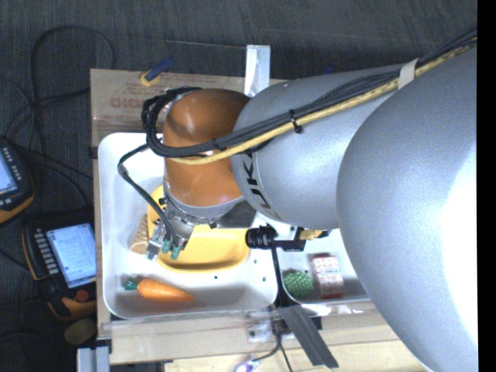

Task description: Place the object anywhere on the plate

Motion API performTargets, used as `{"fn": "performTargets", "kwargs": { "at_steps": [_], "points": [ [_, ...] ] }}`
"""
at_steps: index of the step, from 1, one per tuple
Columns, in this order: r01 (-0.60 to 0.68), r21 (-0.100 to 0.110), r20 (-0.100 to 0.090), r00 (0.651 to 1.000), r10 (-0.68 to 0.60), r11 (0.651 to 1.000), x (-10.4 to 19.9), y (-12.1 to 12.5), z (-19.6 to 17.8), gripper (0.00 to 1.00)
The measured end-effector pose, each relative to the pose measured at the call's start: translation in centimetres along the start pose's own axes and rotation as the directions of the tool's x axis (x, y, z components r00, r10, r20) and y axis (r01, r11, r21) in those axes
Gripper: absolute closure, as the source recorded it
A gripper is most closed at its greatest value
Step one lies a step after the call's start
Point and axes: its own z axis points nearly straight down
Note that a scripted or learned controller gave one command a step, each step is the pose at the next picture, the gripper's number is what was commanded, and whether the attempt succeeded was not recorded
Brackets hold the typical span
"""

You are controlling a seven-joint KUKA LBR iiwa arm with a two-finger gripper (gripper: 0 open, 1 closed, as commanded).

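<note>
Camera view, looking down: my grey arm [372,169] sweeps in from the right of the frame and covers most of it, with the orange band [203,149] sitting over the middle of the left bin [108,208]. Below that band my gripper [167,245] hangs at the left edge of the yellow plate [209,250], its small dark fingers pointing down toward the lower left. I cannot tell whether the fingers are spread or pressed together; they are too small and too crowded to read, and I cannot make out anything between them.

A carrot [157,289] lies on the bin floor in the lower left of the frame, below the plate and apart from it, orange with a green tip toward the left. It is near my gripper but not touching it. Just left of the gripper, against the plate's edge, sits a tan, rough-looking thing [141,235] I cannot identify.

In the right bin [353,294], low in the frame, a green round thing [298,283] rests beside a red-and-white can [326,274].
</note>
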Motion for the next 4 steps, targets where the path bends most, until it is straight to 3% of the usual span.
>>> {"fn": "performTargets", "kwargs": {
  "at_steps": [1, 2, 3, 4],
  "points": [
    [0.082, -0.017, 0.010, 0.997, -0.082, 0.996, 0.0, 0.3, 11.1, 1.00],
    [0.399, -0.014, 0.020, 0.917, -0.398, 0.917, -0.1, 0.3, 11.1, 1.00],
    [0.075, -0.001, 0.001, 0.997, -0.075, 0.997, 0.2, -0.2, 4.2, 1.00],
    [0.076, -0.001, 0.000, 0.997, -0.076, 0.997, 0.3, -0.1, 3.3, 1.00]
  ]
}}
